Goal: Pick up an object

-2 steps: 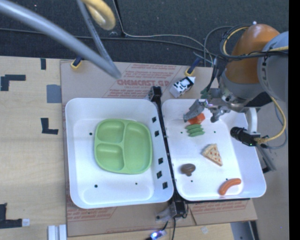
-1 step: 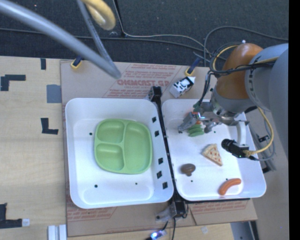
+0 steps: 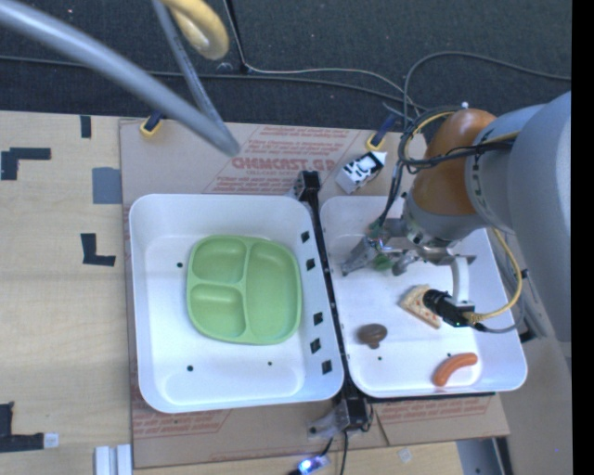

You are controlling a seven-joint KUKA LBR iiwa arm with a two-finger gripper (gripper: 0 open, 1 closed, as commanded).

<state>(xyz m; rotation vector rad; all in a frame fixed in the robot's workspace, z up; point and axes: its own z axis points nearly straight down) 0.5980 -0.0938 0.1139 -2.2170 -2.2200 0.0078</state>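
The pincer [image 3: 371,255] hangs low in the right bin [image 3: 501,371], fingers spread, gripping nothing. Near it lie one sandwich piece [image 3: 419,306], one brown lump [image 3: 372,334], one sausage [image 3: 454,368]. Left bin [image 3: 148,278]: one green plate [image 3: 245,288].

Lit evenly and brightly from above, glaring softly off the white bins [image 3: 139,306]. Casting only faint shadows beside the green plate [image 3: 245,288]. Blurring heavily above the plate, where a grey pole [image 3: 121,70] and a yellow blob [image 3: 198,26] are sitting out of focus. Smearing slightly at the arm [image 3: 529,186].
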